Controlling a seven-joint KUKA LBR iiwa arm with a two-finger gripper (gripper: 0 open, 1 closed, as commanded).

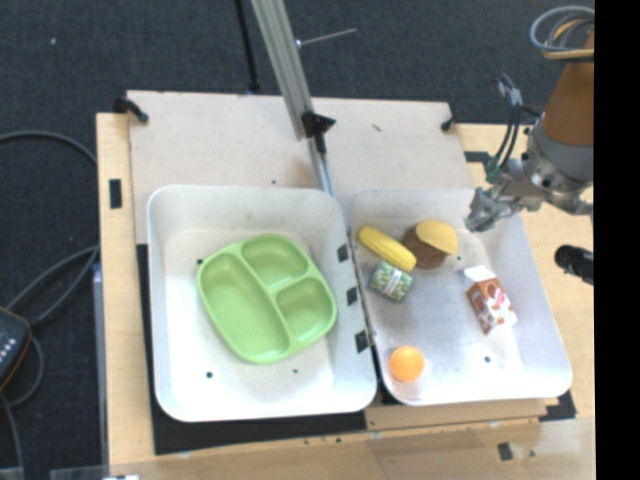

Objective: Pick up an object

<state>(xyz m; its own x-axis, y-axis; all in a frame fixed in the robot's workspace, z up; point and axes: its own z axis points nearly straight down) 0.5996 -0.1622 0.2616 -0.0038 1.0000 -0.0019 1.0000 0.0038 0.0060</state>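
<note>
Your tool (482,211) hangs over the far edge of the right-hand shallow white bin (540,298), just right of the brown-and-yellow rounded toy (432,244); I cannot tell from this slant whether it is open or shut, and nothing shows in its grip. The pickable things all lie in that bin: the yellow plastic banana (387,248) touches both the rounded toy and the small green-labelled can (391,282), so a descent there risks nudging a neighbour or closing on two at once, and the can could roll. The red-and-white small carton (490,304) lies apart towards the right wall, and the orange ball (407,364) sits at the near rim, where it would likely skid away from a slightly off-centre pinch. The left-hand bin (180,218) holds a light green divided plastic tray (266,296). The pale wooden tabletop (300,138) stands on dark carpet (120,28), with a slanted aluminium post (285,53) rising between the bins.
</note>
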